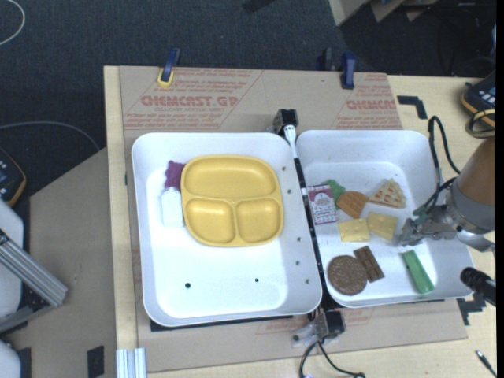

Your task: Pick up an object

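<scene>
Brown board surface printed with red lettering, clamped at the far edge, dark carpet behind. Two white bins: left bin with yellow divided tray; right bin with toy foods. Tool low beside green bar; spread or pressed together, cannot tell.

Red print runs along the far edge of the desk's brown board, repeated in rows; the largest line reads "CHEMCAST G.P", I think, though the last letters are soft. The same print starts again near the far right corner, cut short. The small red carton carries a label too small to read.
</scene>
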Controlling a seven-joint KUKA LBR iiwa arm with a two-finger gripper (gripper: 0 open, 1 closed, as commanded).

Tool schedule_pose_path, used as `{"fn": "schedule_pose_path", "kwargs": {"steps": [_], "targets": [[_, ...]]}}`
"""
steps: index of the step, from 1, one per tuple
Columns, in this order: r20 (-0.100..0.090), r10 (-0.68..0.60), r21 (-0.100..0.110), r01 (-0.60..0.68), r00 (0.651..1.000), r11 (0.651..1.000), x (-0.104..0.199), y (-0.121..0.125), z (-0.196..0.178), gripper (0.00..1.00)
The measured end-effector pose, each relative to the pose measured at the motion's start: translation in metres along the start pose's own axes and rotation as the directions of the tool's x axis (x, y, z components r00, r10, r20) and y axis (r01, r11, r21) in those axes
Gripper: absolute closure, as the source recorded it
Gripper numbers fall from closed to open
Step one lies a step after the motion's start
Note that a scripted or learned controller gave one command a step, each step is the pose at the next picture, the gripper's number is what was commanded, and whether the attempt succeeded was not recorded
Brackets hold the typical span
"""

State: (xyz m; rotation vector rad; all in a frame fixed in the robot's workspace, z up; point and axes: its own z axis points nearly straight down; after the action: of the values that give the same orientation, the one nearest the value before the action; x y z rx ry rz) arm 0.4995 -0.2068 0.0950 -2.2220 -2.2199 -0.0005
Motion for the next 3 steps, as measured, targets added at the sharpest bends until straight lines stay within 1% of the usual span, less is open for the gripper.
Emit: {"fn": "schedule_pose_path", "kwargs": {"steps": [1, 3], "targets": [[0.004, -0.001, -0.006, 0.001, 1.0, 1.0, -0.005, 0.006, -0.045, 1.0], [0.005, -0.002, -0.008, 0.002, 1.0, 1.0, -0.004, 0.01, -0.133, 1.0]]}}
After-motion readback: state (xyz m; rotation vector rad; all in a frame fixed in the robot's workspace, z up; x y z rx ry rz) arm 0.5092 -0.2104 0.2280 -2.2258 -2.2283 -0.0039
